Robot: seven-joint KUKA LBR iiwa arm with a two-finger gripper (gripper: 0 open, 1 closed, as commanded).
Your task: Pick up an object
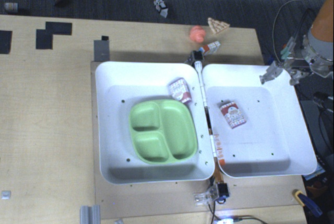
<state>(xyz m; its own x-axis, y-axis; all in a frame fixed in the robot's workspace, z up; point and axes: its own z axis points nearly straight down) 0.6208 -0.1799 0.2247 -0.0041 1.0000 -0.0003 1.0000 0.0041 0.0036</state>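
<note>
A small red and white packet (232, 114) lies flat in the middle of the right bin (261, 165). A second red and white packet (179, 90) leans against the far right wall of the left bin (112, 113), just behind a green divided plate (163, 130). My gripper (281, 75) hangs over the far right corner of the right bin, up and to the right of the first packet and well apart from it. Its two fingers (267, 74) are spread open with nothing between them.
On the bench behind the bins lie an orange ball (197, 34), a wedge-shaped toy (217, 25) and a small tube (210, 48). Cables and clips sit at the bins' front junction (216, 194). Black marks (52, 32) dot the bench's left.
</note>
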